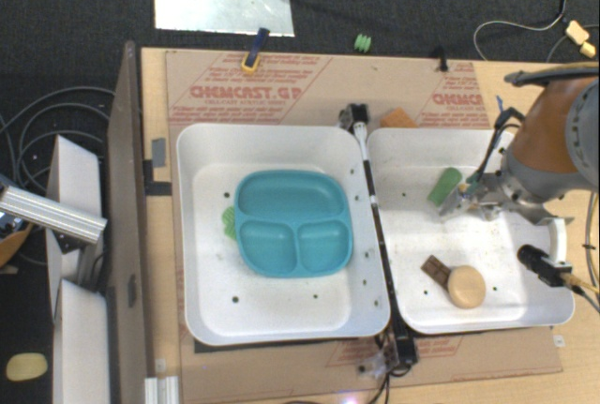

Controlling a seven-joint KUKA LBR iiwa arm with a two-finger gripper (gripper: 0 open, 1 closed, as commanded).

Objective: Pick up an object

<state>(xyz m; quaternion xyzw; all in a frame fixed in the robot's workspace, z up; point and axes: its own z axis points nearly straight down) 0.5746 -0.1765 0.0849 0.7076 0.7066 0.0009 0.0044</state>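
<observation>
The grey arm with its orange band (562,135) is cut off by the right edge of the view, so its upper links cannot be followed. The two-finger gripper (461,202) shows as a blur of metal, and its fingertips are too small to separate. A light green object (228,221) in the left white bin (202,299) is mostly hidden under the teal divided plastic tray (292,222); its shape cannot be told. A small orange piece (398,119) behind the right white bin (412,318) is partly covered by that bin's rim.
</observation>
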